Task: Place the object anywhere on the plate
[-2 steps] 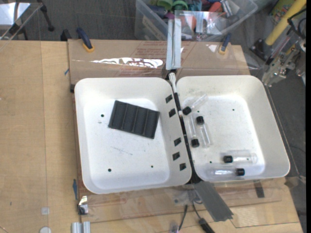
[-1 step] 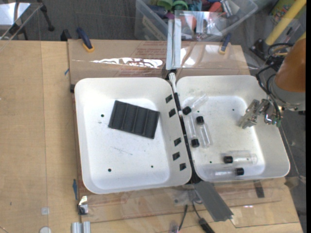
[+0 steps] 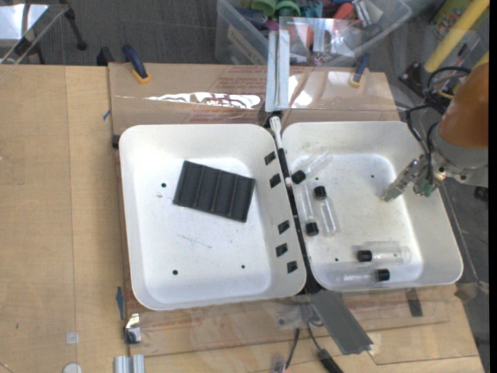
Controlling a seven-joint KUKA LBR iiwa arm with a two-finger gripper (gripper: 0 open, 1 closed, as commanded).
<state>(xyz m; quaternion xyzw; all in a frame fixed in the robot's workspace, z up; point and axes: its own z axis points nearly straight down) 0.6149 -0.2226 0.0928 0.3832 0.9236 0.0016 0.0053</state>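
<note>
Jaws: at the right side of the right bin (image 3: 435, 231), low over its floor, slanting down toward picture-left. I cannot tell whether they are open or closed, and I see nothing caught in them.
Arm: mine, grey with the orange band (image 3: 470, 115), coming in over the bin's right rim.
Nearest things: clear tubes with black caps, all loose on the floor of this same bin. I judge that one of them is the thing to carry, though which one I cannot say.
Front tube (image 3: 382, 252): toward the bin's near edge from the jaws, apart from them. Its long axis runs left-right and its cap points picture-left.
Second front tube (image 3: 361, 276): just beside the first and closer to the rim, with the same left-right lie.
Middle tube (image 3: 324, 210): picture-left of the jaws, its long axis running near-far.
Far tube (image 3: 311, 165): slanted, close to the divider between the bins.
Plate (image 3: 214, 190): dark, ribbed and rectangular, flat in the left bin (image 3: 155, 278). It lies well apart from me, across the divider, with nothing on it.
What the move turns on: the front tube and the middle tube lie about equally near but crosswise to each other, so I judge that my wrist angle must match whichever I pick. The carry then goes picture-left over the divider.
Bench: bears both bins side by side.
</note>
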